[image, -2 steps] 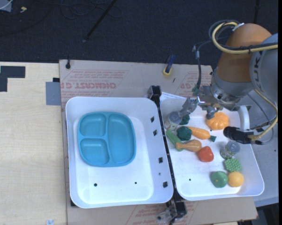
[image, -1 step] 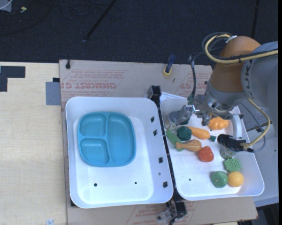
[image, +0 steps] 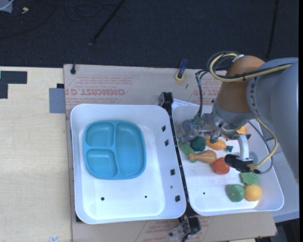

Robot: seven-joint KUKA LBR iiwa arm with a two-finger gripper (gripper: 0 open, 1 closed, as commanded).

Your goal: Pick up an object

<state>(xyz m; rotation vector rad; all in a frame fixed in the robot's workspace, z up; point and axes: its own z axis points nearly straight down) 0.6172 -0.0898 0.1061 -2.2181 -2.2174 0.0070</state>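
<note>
Looking down at a slant on a bench with two shallow white bins side by side. Nearest the camera, by the front edge of the right bin [image: 211, 208], lie a green fruit [image: 235, 192] and an orange ball [image: 253, 192], touching each other, with a green textured piece [image: 250, 177] just behind them. Further in, toward the bin's middle, sits a red ball [image: 221, 166], and just behind it a tan drumstick [image: 203, 157] whose long axis runs roughly left to right across the bin. Behind that are a dark teal lump [image: 198, 144] and a small orange piece [image: 218, 145]. The grey arm with its orange band comes in from the right, and its gripper [image: 190, 130] hangs low over the bin's back left part, by the divider between the bins. The toys lie just toward the front and right of it, the teal lump closest, seemingly just beside it. Whether it is open or shut cannot be told from this view, nor whether anything is held. The left bin [image: 121, 205] holds a blue divided plate [image: 114, 149] with three compartments. Beyond the bins, the cardboard [image: 116, 82] underneath carries red print, upside down from here; it seems to read "CHEMCAST" but is too blurred to be sure.
</note>
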